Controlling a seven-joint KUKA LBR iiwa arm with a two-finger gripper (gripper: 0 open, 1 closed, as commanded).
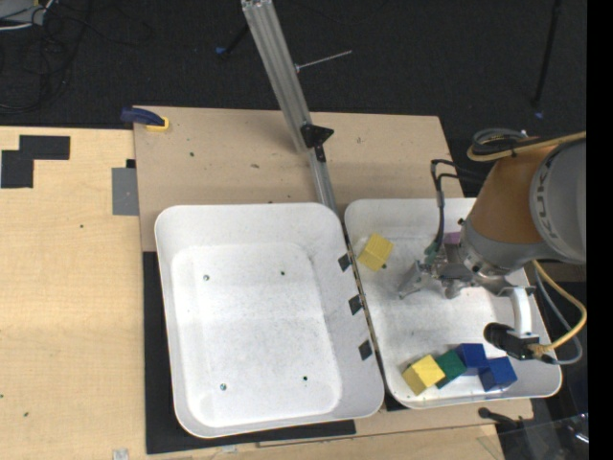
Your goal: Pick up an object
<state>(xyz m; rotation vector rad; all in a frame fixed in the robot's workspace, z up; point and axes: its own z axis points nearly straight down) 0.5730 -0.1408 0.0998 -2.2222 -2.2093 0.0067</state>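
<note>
Even overhead light falls bright on the two shallow white plastic bins (251, 405), washing them out slightly. The dark floor beyond the pale wooden bench (67, 286) stays dim, and the picture is soft and grainy.

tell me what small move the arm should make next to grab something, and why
Probably shift the gripper a little toward the yellow block, which lies alone near the right bin's left wall, close to it. The other blocks, yellow, green and blue, crowd together at the near edge, so they look harder to pick cleanly.
</note>
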